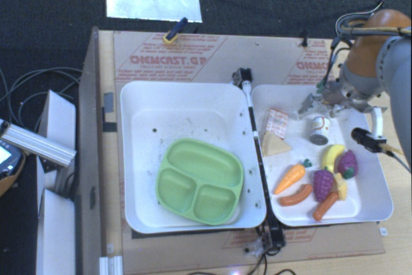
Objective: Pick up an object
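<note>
surface (193,51) is a brown board printed "chemcast gp" in red, twice along the top. left bin (138,138) holds a green three-section plate (200,181). right bin (380,199) holds the small stuff. arm (376,51) comes in from the right, tool (320,102) low over the bin's upper part, just above a small grey-white can (318,129) lying on its side; can't tell if the tool is released or clenched, nothing visibly in it. left of the can: patterned packet (277,120), pale cheese wedge (275,146). lower cluster: banana (331,155), purple eggplant (347,164), purple grapes (323,183), carrot (290,178), sausage (295,196).
</note>
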{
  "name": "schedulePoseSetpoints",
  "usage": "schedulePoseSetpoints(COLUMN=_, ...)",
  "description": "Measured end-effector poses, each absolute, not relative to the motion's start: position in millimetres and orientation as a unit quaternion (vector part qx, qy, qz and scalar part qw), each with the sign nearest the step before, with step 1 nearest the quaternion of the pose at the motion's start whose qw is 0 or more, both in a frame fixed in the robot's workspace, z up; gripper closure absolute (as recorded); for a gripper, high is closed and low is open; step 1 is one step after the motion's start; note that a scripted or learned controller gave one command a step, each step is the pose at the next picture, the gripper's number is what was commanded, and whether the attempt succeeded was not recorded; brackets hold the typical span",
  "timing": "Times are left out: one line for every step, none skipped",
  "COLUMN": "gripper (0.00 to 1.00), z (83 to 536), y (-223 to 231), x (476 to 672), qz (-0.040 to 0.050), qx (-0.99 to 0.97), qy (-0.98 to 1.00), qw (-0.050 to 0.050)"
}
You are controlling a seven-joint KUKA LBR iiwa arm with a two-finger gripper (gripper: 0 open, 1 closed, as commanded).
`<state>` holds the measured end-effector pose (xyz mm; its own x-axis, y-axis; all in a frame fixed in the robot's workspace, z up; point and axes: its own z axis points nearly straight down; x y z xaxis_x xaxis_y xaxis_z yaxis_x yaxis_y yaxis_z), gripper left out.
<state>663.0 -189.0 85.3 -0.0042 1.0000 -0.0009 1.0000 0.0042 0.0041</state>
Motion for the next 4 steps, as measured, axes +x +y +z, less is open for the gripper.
schedulePoseSetpoints(gripper=0.0, z=85, y=-165, x=609.5, qz=0.0004, qx=0.706, qy=0.708, qw=0.001)
schedulePoseSetpoints(gripper=0.0, z=84, y=-172, x=564.0, qz=0.0001, qx=0.707, qy=0.707, qw=0.0)
schedulePoseSetpoints(gripper=0.0, z=177, y=-183, x=579.9, qz=0.0011, qx=0.706, qy=0.708, qw=0.002)
schedulePoseSetpoints(gripper=0.0, z=135, y=-123, x=519.8, qz=0.0001, qx=0.706, qy=0.708, qw=0.0)
